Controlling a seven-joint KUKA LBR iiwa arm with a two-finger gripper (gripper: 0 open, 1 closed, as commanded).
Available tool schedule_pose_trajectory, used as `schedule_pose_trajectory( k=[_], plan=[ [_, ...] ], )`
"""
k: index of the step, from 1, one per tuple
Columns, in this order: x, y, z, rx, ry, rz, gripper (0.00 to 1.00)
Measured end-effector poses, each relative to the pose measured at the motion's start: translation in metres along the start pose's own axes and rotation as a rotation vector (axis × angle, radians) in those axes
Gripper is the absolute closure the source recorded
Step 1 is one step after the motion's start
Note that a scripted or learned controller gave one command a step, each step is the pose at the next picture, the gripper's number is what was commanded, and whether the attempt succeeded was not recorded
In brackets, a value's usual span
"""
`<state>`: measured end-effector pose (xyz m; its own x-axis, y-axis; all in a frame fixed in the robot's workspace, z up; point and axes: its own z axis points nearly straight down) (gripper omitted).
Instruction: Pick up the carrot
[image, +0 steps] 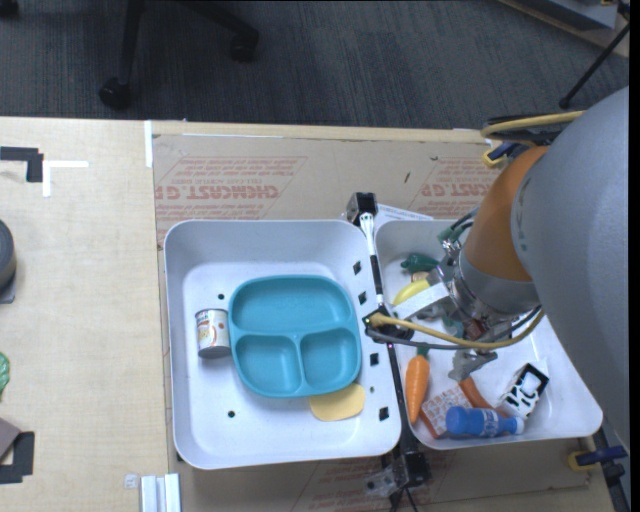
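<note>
Orange carrot (416, 386) in the right bin (572, 392) looks light, rigid, smooth; grasp mid-body; gripper (470, 340) state cannot be told.

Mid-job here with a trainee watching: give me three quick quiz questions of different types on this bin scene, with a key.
1. True or false: the carrot lies in the left bin.
2. Which item lies left of the teal divided plate? A) small can B) blue bottle C) yellow lid
3. Fill in: the blue bottle lies near the right bin's ____ edge in this view.

Key: 1 false, it lies in the right bin; 2 A, the small can; 3 lower.
</note>
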<state>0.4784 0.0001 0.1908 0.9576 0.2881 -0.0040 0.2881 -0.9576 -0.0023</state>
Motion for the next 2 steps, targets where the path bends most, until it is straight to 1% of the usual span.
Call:
schedule_pose_trajectory(
  k=[2],
  plan=[
    [0.0000, -0.0003, 0.0000, 0.000, 0.000, -0.002, 0.00]
  ],
)
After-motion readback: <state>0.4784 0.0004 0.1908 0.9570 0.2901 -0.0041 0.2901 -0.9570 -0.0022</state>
